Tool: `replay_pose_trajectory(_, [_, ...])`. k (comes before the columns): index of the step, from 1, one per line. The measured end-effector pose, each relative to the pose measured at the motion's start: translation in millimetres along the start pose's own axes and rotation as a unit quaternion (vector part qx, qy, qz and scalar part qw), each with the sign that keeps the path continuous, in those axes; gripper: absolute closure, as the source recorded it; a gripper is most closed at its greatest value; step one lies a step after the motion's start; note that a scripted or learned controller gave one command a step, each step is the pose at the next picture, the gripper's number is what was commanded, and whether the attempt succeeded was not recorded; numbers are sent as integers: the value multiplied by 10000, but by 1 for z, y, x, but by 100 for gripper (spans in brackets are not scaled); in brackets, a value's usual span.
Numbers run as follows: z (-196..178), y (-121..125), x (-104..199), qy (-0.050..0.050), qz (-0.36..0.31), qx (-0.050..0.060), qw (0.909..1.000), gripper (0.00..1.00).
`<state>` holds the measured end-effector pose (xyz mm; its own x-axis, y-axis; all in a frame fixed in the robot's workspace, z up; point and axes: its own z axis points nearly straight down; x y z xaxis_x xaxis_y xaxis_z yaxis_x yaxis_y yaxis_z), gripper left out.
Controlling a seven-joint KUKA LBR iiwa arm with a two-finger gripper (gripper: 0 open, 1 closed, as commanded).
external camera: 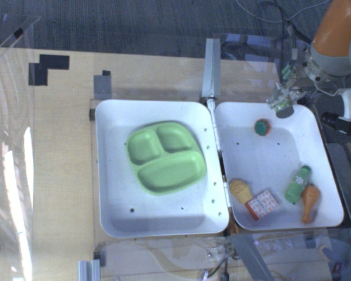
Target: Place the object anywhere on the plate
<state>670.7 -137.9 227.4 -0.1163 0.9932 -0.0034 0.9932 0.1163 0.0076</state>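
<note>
A light green divided plate point(165, 157) lies in the left white bin point(114, 215). The right bin point(327, 215) holds several toys: a small round green and orange piece point(262, 127) near its far side, and a tan cone-like piece point(240, 189), a red patterned box point(262, 204), a green bottle point(298, 185) and an orange drumstick shape point(309, 201) along its near side. My gripper point(282, 103) hangs over the far edge of the right bin, up and to the right of the round piece. Nothing shows in its grasp.
A metal divider post point(210, 69) stands at the back between the two bins. Cables point(269, 7) loop behind the right bin. A clear panel point(11, 157) rises at the bench's left side.
</note>
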Motion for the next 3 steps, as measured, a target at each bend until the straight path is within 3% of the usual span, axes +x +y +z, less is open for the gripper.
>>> replay_pose_trajectory(1, [42,-28,90,17,410,20,9992,100])
replay_pose_trajectory(2, [41,-55,182,21,-125,14,9999,100])
replay_pose_trajectory(3, [9,-62,257,23,-497,5,9988,100])
